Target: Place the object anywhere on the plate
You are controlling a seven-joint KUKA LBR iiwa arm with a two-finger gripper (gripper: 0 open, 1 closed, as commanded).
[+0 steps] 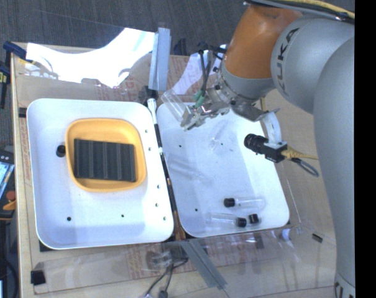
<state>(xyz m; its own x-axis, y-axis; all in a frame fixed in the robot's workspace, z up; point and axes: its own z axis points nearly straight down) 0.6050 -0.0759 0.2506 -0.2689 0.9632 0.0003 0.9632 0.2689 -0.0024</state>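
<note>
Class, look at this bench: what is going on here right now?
A grey robot arm with an orange band reaches in over the right bin, its gripper near that bin's far left corner. Small clear tubes with black caps lie at the bin's near edge, untouched. The yellow plate sits in the left bin with a dark ridged block on it. Nothing can be seen between the fingers.

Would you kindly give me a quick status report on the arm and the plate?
End effector high over right bin, far edge. Yellow plate in left bin, dark ridged block on it. Clear vials lying in right bin, untouched.
</note>
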